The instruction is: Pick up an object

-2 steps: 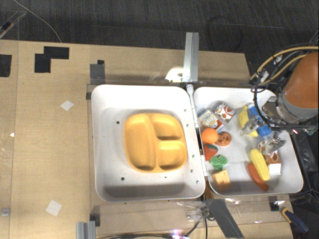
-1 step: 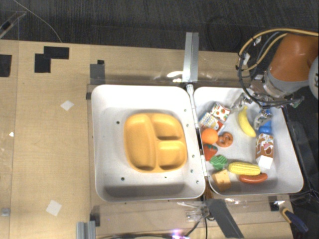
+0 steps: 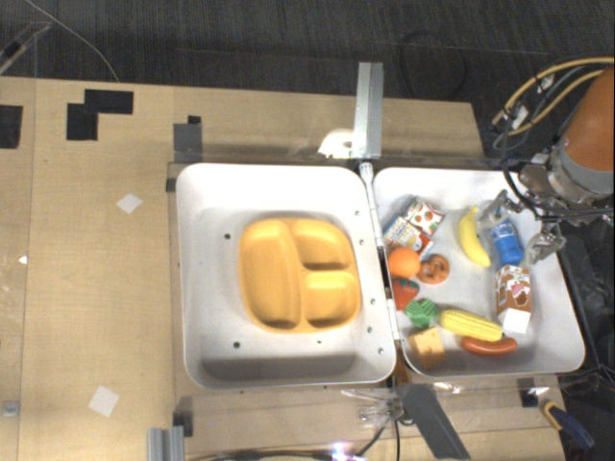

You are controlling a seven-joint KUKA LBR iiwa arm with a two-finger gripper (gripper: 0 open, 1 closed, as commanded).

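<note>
Blue bottle (image 3: 506, 243), the likeliest object for this pick, lies in the right bin (image 3: 577, 349) near its 2 o'clock corner, directly beneath the gripper (image 3: 524, 227). The jaws stand spread, one finger at the bottle's 10 o'clock side and one at its 4 o'clock side, straddling it. Nothing is clamped between them yet, as far as the slanted view shows.

Recommended conduct of the step: in my judgement the jaws should descend straight, keeping the bottle centred, and close across its narrow width. Closing too high risks a pinch on the cap alone and a slip.

Neighbours: banana (image 3: 472, 237) lies just beside the bottle at 9 o'clock, and the milk carton (image 3: 515, 296) lies just below at 6 o'clock, near or touching the bottle's lower end; contact cannot be confirmed. The 10 o'clock finger has little room before the banana.

Edges: the bin's right wall runs close at 3 o'clock, so the outer finger works in a narrow margin there. A tilted approach could strike that rim.

Open room: the bare floor in the middle of the right bin, at the bottle's 8 o'clock, offers clearance. The left bin (image 3: 207, 257) holds a yellow tray (image 3: 296, 272) with free floor around it. Straight up is the cleanest exit, judged from the present layout.
</note>
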